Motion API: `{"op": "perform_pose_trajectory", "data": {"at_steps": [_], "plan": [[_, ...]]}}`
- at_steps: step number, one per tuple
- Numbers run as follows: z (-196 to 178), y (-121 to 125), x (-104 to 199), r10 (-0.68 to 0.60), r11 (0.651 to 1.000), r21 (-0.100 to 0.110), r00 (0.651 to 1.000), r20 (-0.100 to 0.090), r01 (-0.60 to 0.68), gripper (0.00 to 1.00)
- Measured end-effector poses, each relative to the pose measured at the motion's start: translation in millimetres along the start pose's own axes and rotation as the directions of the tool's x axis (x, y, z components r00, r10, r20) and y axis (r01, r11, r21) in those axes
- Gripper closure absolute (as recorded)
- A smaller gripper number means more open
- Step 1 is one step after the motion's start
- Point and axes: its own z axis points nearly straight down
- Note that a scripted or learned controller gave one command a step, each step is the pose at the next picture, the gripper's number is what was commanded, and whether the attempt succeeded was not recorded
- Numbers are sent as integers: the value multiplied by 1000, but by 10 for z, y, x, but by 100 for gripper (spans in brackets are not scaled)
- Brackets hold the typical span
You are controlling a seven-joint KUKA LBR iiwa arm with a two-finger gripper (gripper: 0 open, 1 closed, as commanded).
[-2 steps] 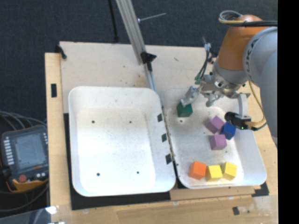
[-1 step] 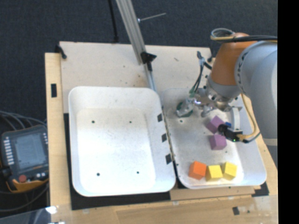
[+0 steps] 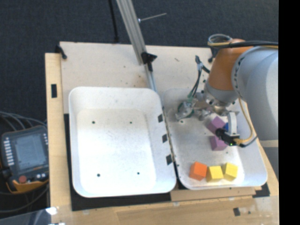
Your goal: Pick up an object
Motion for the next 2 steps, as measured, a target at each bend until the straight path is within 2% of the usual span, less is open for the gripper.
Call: {"op": "perform_pose_trajectory", "data": {"at_steps": [1, 2], "plan": [[-124, 10, -11, 4, 1000, -4, 1000, 0, -4, 100], [-614, -44, 37, 1, 1000, -6, 1000, 0, -1, 100]]}}
